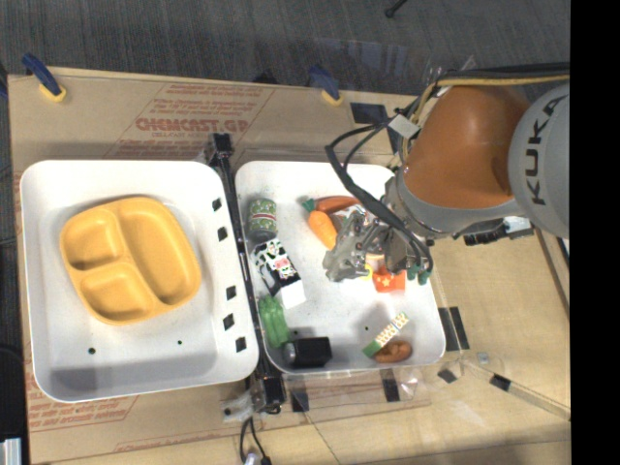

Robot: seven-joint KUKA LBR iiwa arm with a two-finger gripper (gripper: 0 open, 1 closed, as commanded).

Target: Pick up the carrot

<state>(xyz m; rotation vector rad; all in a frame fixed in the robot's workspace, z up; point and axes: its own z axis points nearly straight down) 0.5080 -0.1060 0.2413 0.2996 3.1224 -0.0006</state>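
Your gripper [347, 252] hangs over the middle of the right bin [334, 347], its metal fingers pointing toward the bin's left side. You cannot tell from this view how wide they stand, and nothing shows between them. The carrot [322, 226] lies just beside the gripper, toward the bin's far edge. Its long axis runs diagonally: the green end points to the far-left corner, and the orange body runs back toward the gripper.

Behind it, a reddish sausage-shaped piece [336, 202] lies close to the far edge. The arm [465, 153] comes in over the bin's right edge, its orange band above the wrist, with black cables looping over the far-right corner. A small red and orange item [388, 281] sits by the wrist. Along the bin's left edge you see a green can [261, 217], a black-and-white box [276, 262], a green piece [272, 320] and a black block [310, 351]. The left bin [58, 376] carries a yellow divided tray [128, 258].
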